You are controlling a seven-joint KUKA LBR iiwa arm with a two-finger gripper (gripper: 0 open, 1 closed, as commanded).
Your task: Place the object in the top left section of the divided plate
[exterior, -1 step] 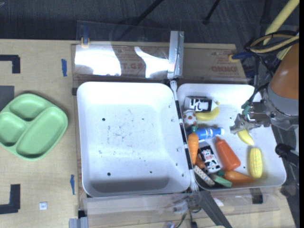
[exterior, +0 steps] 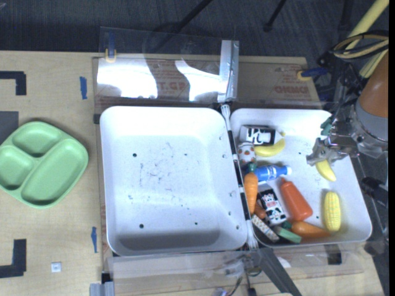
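Note:
The green divided plate (exterior: 42, 164) lies on the wooden bench, left of both bins. Its top left section (exterior: 36, 137) holds nothing. My gripper (exterior: 323, 152) hangs over the right side of the right bin (exterior: 302, 121), far from the plate. A small yellow piece (exterior: 326, 171) lies just below the gripper's tip, and I cannot tell whether they touch. Also in the right bin are a banana (exterior: 271, 148), a corn cob (exterior: 332, 210) and an orange bottle (exterior: 295, 201).
The left bin (exterior: 166, 177) sits between the plate and the right bin. A black box (exterior: 258, 133), a blue bottle (exterior: 271, 172), two carrots (exterior: 250, 190) and a cow-patterned item (exterior: 272, 206) crowd the right bin's left half. A clear panel (exterior: 163, 73) stands behind the left bin.

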